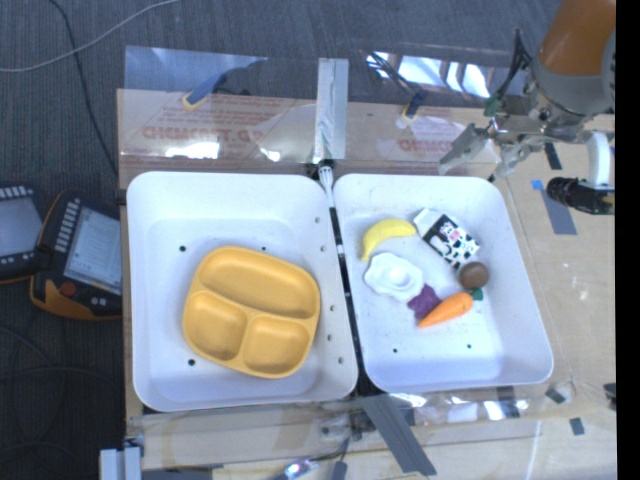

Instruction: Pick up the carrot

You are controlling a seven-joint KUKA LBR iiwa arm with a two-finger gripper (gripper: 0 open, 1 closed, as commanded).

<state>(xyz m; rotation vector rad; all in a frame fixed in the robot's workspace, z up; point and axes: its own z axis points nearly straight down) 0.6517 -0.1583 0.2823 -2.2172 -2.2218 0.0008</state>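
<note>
The orange carrot (445, 309) lies in the right bin (520, 338), near its middle right, with its leafy end toward a brown round object (473, 274). It touches a purple item (424, 298) on its left. My gripper (478, 164) hangs above the bin's far right corner, well away from the carrot. It is open, with nothing between its fingers.
Close around the carrot in the right bin are a yellow banana (388, 234), a white fried egg toy (392, 276) and a black-and-white box (449, 239). A yellow divided plate (252, 310) lies in the left bin (160, 218). A handheld controller (75, 258) rests on the floor at left.
</note>
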